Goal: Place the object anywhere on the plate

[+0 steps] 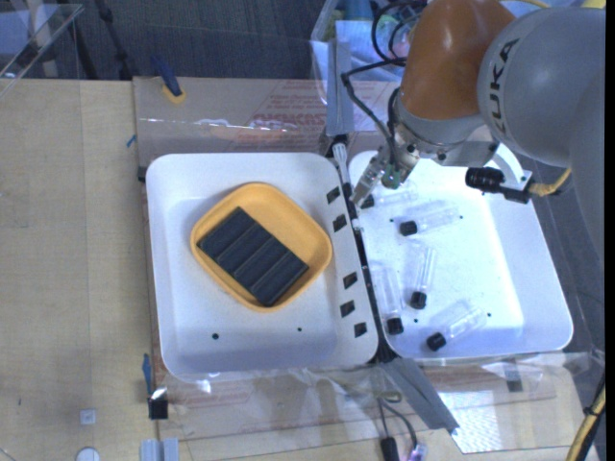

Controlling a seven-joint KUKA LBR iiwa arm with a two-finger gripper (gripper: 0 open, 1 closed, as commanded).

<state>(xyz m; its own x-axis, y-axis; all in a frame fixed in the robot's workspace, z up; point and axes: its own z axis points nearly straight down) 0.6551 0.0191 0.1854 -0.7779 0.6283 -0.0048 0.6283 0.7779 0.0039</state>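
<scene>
claw [368,186] is hovering at right bin's [538,257] top-left corner, can't tell its state. clear tubes [423,221] are lying in that bin; yellow plate [261,245] is sitting in left bin [183,334]. should be centring over one tube before closing.

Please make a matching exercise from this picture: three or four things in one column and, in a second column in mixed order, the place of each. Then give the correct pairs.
Things
1. yellow plate
2. dark ridged pad
3. clear vials with black caps
4. pincer

Places
A. lying scattered in the right bin
B. above the right bin's upper-left corner, near the divider between the bins
C. in the middle of the left bin
D. lying on the plate

Pairs: 1-C, 2-D, 3-A, 4-B
</scene>
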